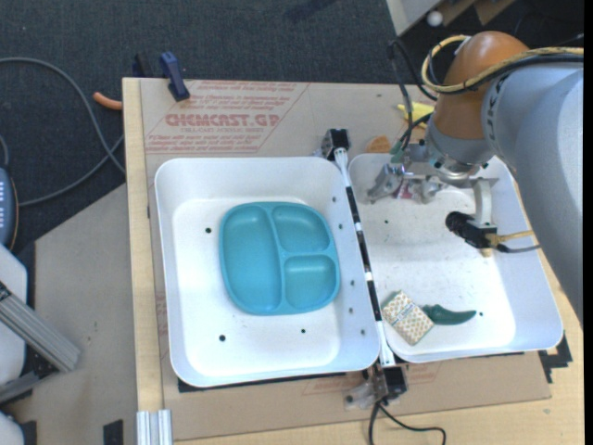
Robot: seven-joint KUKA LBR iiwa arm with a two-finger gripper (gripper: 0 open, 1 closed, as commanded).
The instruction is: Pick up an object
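From my station I see the gripper (400, 185) hanging low over the far end of the right bin (435, 267), to the right of the teal divided plate (278, 256) and a little beyond it. I cannot tell from this angle whether it is spread or pressed together, and I see nothing pinched in it.

The things I could pick up lie at the near end of that same bin, right of the plate's near edge and well apart from the gripper. They are a small tan patterned packet (408, 318) and, just beside it on the side away from the plate, a dark green curved piece (449, 316). The plate itself lies flat in the middle of the left bin (185, 248).
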